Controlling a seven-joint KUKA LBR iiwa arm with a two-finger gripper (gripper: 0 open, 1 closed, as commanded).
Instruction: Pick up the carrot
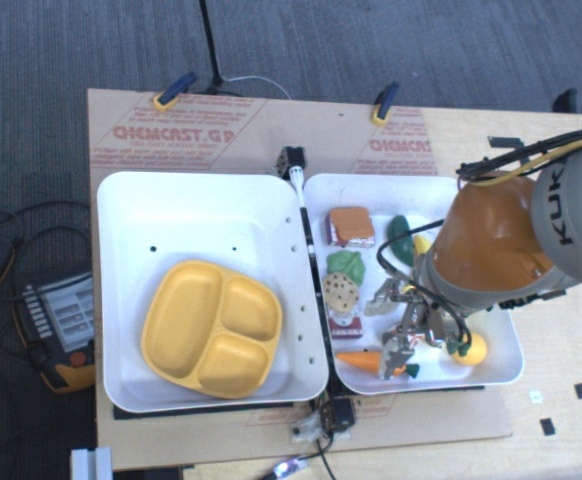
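Cardboard-topped bench, right bin [511,373], gripper [399,348] fingers apart over carrot [361,361], yellow tray [211,326] left

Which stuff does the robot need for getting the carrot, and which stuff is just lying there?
For the job: carrot, tool.

Just lying about: yellow tray, sandwich, cookie, green leaf, yellow toy.
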